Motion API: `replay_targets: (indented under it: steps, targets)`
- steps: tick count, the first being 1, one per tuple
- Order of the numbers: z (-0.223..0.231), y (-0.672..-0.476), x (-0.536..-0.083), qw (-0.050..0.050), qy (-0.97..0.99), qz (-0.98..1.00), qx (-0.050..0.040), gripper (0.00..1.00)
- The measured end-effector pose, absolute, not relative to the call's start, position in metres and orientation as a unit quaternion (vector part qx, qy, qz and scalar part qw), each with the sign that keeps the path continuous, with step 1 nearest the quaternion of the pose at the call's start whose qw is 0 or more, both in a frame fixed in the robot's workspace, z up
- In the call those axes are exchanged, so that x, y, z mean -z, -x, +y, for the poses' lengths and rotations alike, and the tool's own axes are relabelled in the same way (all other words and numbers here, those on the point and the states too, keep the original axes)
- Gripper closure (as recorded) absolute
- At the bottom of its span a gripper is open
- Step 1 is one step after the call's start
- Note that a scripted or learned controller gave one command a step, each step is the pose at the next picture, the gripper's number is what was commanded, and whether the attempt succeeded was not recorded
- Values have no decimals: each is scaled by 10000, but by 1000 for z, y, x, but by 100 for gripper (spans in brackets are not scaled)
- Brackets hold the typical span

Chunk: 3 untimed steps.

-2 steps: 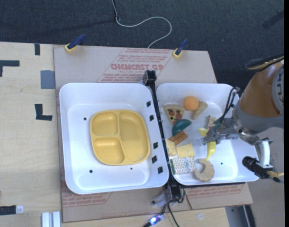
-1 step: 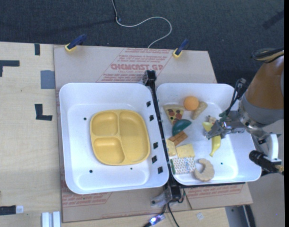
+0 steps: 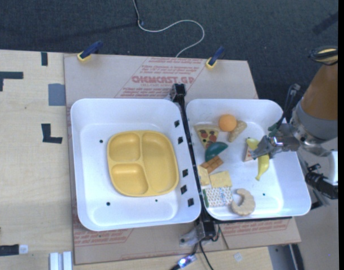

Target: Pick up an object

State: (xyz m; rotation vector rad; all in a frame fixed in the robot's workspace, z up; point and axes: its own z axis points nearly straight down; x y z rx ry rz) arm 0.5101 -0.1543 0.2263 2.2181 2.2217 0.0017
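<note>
At the near edge of the right bin [image 3: 295, 207], closest to the camera, lie a pale crescent-shaped pastry [image 3: 243, 202] and a patterned square packet [image 3: 218, 196], with a yellow cheese-like slab [image 3: 220, 179] just beyond them; further in, along the divider, sit a small brown block [image 3: 212, 164], a dark green piece [image 3: 215, 149] and a pizza slice [image 3: 207, 134]; furthest back rest an orange ball [image 3: 227, 122] and a tan piece [image 3: 237, 131] touching it. In the middle of the bin's right half the end effector [image 3: 266, 147] hangs directly over a yellow banana [image 3: 262, 166], its tips at the banana's upper end beside a small yellowish piece [image 3: 250, 146]; whether it is released or clenched I cannot tell, and nothing shows clearly gripped. The banana looks like a light, stiff plastic toy, smooth and likely slippery, so a hold across its narrow middle seems safer than one at the tapered end, where it could squirt out. The bin wall to the right stands near and may crowd the approach; the other toys lie well apart to the left. In the left bin [image 3: 87, 207] rests a yellow divided plate [image 3: 143, 163]; both bins sit on a cardboard sheet [image 3: 161, 77] on the desk [image 3: 20, 151], with a thin cable [image 3: 172, 27] looping beyond.
</note>
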Motion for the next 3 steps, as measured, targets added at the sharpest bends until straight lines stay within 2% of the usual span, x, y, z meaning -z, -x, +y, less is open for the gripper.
replay_targets:
  steps: [1,2,3]
  targets:
    - [-112,-535,-218,-11,-7049,7093,0,100]
    - [-80,-574,-215,-1,-7052,7090,-2,100]
    - [-35,-601,-235,2,-7047,7095,-12,100]
